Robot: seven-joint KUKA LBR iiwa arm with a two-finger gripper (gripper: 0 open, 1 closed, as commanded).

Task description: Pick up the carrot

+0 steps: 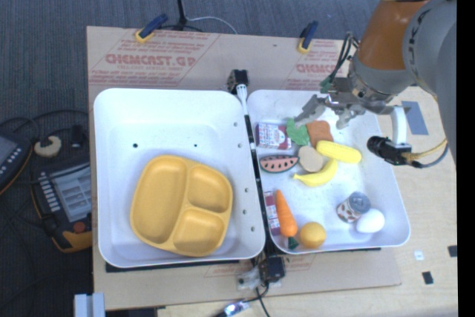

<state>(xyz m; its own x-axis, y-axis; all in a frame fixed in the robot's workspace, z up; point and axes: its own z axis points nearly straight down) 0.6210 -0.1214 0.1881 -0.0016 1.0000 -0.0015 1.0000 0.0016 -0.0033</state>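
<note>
Camera view: my gripper [332, 109] hangs over the far part of the right bin [393, 193], just above the brown and green items there. My fingers [308, 112] look spread, with nothing between them. The carrot [284, 213] lies at the near-left corner of the same bin, just beside the wall shared with the left bin [119, 115], well apart from my fingers. From the fingers it lies toward the near edge of the tabletop [148, 59] and slightly left. Its long axis runs roughly far-to-near, orange tip at the far end, green top at the near end close to the orange fruit [312, 234]. My judgement: the reach must cross the whole bin toward the near-left, and the fingers should close across the carrot's short width. Counts: 1 carrot, 1 orange fruit, 1 banana [319, 174], 1 yellow oblong piece [340, 152], 1 watermelon slice [279, 162], 1 red packet [272, 135], 1 can [352, 206], 1 white egg [370, 221], 1 yellow divided tray [182, 204] in the left bin, 2 bins. Other items under the gripper too cluttered to count.
</note>
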